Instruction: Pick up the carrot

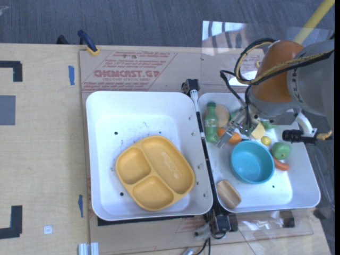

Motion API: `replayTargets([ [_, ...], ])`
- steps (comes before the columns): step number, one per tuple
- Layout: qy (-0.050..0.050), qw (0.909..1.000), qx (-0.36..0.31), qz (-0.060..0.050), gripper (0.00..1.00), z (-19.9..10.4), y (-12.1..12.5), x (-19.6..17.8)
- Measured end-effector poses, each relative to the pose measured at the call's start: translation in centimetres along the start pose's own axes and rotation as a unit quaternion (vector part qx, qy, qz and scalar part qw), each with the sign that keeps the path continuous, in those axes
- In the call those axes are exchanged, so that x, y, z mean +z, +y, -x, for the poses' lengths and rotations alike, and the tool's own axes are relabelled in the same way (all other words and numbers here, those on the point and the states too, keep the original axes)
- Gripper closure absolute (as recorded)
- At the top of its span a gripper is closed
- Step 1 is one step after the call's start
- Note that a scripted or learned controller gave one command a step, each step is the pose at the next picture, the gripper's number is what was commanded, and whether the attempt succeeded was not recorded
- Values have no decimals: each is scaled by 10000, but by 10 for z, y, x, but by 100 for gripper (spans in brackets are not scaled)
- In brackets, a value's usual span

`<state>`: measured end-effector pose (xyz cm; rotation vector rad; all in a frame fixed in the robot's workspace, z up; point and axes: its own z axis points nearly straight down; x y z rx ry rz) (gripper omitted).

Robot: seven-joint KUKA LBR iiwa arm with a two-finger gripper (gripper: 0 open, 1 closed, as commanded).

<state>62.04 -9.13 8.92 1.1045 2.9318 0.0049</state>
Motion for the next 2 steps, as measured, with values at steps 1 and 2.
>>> replayTargets([
  [1,-69,10000,-13,29,100,3,2,-14],
  [2,-93,9952,973,16,100,-56,34,-106],
])
